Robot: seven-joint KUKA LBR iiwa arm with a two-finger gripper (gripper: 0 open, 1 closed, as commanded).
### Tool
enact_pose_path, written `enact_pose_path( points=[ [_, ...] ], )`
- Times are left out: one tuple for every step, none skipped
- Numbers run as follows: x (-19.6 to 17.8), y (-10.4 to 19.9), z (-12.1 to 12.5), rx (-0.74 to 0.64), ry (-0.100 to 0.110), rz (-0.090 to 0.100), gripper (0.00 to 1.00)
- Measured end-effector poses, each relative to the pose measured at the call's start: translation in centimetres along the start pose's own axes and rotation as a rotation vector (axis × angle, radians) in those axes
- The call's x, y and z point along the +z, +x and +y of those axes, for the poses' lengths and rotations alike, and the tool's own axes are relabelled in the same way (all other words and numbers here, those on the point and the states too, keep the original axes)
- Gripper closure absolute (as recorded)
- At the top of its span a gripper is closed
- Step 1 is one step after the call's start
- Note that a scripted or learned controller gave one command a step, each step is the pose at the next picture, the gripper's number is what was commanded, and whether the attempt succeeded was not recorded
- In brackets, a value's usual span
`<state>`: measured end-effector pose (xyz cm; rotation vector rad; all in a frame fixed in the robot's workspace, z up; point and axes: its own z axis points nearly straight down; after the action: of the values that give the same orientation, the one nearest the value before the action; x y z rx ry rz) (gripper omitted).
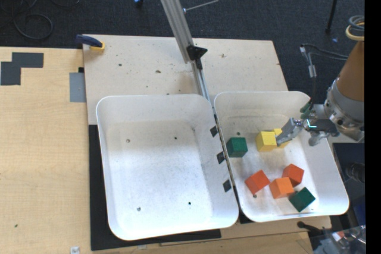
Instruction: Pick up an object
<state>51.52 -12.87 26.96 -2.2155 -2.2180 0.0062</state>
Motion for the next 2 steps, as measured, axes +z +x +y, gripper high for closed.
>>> enact_pose_path(
  points=[
    [-0.2, -0.1, 0.0, 0.003, -0.005, -0.001, 0.0],
    [6.1, 0.5, -0.2, 0.003, 0.003, 0.001, 0.0]
  ],
)
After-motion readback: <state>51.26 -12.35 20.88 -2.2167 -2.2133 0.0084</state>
